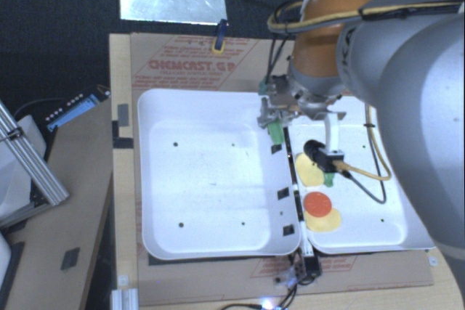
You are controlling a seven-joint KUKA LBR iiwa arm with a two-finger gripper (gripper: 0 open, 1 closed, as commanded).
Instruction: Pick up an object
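Grey arm loomed closest; gripper hung over the divider, grip unreadable. Red disc lay camera-ward of it, in right bin.

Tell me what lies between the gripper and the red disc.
In the camera view, a pale yellow piece lies on that stretch, close to the red disc and farther from the gripper.

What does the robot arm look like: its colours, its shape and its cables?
The arm is thick, round and smooth, in light grey. Above the wrist it has a rounded orange band. The gripper below it is small, made of grey metal parts. A yellow cable hangs in a loop beside the wrist, and more yellow cable curls at the orange band.
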